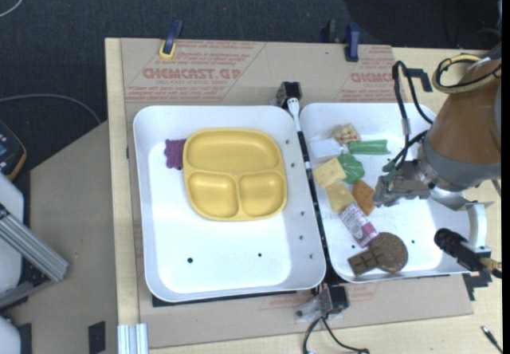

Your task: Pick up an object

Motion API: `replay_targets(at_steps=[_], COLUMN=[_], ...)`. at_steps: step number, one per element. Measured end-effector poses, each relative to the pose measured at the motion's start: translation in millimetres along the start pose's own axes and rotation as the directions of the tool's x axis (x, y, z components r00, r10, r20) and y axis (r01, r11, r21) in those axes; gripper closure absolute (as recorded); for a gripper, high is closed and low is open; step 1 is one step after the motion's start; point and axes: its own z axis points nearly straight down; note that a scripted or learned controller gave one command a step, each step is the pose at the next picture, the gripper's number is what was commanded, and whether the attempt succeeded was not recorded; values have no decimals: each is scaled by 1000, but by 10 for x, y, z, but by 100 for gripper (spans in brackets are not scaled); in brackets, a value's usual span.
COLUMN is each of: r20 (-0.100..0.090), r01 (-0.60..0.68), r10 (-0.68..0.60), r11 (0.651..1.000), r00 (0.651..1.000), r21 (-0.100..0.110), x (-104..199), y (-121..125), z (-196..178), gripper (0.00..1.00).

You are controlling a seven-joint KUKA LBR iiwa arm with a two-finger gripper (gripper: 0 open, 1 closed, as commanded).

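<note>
The right bin [414, 115] holds several small toy foods: a green piece [351, 166], a green stick [368, 147], a tan bit [346, 134], yellow cheese-like wedges [329, 173], an orange piece [364, 194], a pink-and-clear packet [357, 222] and a brown cookie [388, 252] with a chocolate bar [360, 264]. My gripper [388, 189] hangs low over the middle of this bin, just right of the orange piece. I see nothing between the fingers.
The left bin [159, 241] carries a yellow divided plate [235, 173] with a purple piece [174, 152] at its left edge. Clamps [168, 48] and cables [406, 97] line the bench's back edge. The arm's orange body [470, 133] covers the right bin's far side.
</note>
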Motion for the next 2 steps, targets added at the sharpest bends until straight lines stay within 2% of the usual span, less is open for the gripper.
replay_targets(at_steps=[1,2], r20=[0,0], r01=[0,0], r10=[0,0], r11=[1000,1000], r00=[1000,1000], r21=[2,0], x=[-16,-16], y=[-84,-77], z=[-433,-641], gripper=[100,100])
